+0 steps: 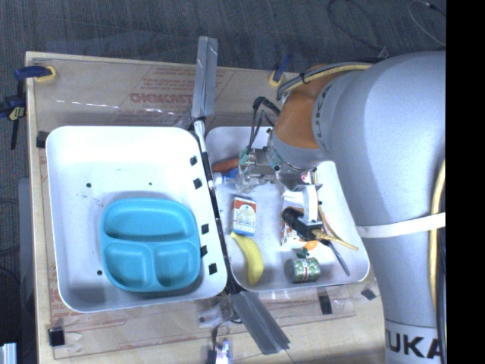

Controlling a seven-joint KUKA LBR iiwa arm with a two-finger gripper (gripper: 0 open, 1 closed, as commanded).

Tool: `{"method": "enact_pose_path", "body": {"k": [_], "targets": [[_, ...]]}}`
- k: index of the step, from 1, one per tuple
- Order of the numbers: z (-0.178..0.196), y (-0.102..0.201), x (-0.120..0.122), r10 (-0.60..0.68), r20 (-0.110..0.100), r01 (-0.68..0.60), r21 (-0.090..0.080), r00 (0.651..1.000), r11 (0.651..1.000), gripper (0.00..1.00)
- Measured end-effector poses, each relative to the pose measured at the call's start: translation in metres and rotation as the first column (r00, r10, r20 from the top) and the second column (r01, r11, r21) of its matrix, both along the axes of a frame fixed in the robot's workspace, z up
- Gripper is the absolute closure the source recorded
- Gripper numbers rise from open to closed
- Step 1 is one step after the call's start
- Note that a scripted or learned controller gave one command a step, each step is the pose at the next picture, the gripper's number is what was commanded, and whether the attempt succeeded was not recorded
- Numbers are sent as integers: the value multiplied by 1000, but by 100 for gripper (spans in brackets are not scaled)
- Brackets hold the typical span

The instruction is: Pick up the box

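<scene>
My big grey arm [379, 165] reaches in from the right and bends down over the right bin [350, 226]. My hand [254, 165] is low at the back of that bin, near the wall between the two bins. I cannot tell if it is wide or narrow, because my wrist hides it.

The box [244, 216] lies flat in the right bin, just in front of my hand. It is small, with red at the top and a picture on it. I am not touching it. A yellow banana [251, 258] lies just in front of the box. A small green can [305, 269] lies on its side to the right of the banana.

The left bin [83, 165] holds a blue tray [150, 243] with three parts. Both bins sit on the surface [114, 89].
</scene>
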State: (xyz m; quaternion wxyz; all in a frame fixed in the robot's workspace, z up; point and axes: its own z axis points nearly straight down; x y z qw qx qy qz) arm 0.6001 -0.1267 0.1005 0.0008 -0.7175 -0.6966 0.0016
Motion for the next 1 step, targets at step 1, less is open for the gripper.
{"method": "enact_pose_path", "body": {"k": [1], "targets": [[142,41,-123,115,2,-115,1,993,993,100]]}}
